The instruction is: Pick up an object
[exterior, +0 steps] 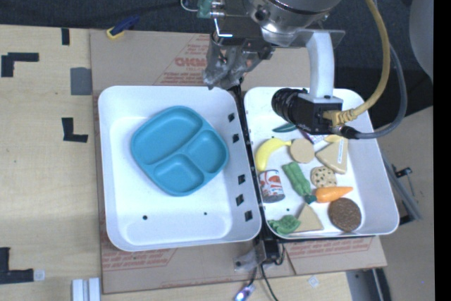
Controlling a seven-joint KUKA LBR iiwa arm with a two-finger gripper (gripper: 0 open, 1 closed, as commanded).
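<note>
Grey two-finger gripper [224, 72] hangs over the bins' far edge, abt where the two meet; can't tell its state, tips blurred. Nothing seen in it. Pickable stuff lies in right white bin [377, 173], toward cam & right of claw: curved yellow plastic banana [270, 150], long axis running diagonally, smooth orange carrot [332, 193], round brown cookie [344, 213]. Glossy blue 3-compartment plate [179, 149] sits in left white bin [120, 173].
</note>
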